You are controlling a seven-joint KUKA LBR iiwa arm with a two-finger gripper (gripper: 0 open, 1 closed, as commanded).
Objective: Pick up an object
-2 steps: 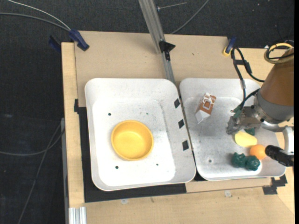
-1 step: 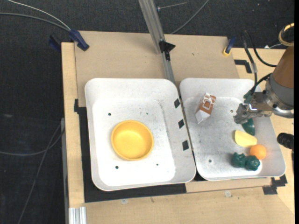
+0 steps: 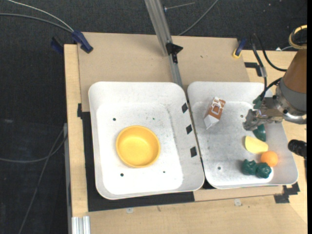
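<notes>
Grey claw (image 3: 257, 123) is positioned low in the right bin (image 3: 229, 177), directly above a teal object (image 3: 261, 132) beside the yellow piece (image 3: 255, 144). Finger state: cannot tell. Step: grasp approach. Next: close, then lift vertically.

Left bin (image 3: 105, 106): white, speckled with small dark marks. Right bin (image 3: 224, 169): white, likewise speckled. Bowl (image 3: 138, 146): solid yellow. Small carton (image 3: 214, 112): brown-orange and white print. Ball (image 3: 269, 158): orange. Curved piece (image 3: 255, 144): pale yellow. Lumpy object (image 3: 256, 168): dark green. Surface (image 3: 126, 57): light tan wood. Clamps (image 3: 83, 41): blue. Arm (image 3: 298, 77): orange band over grey. Gripper (image 3: 256, 120): grey metal.
</notes>
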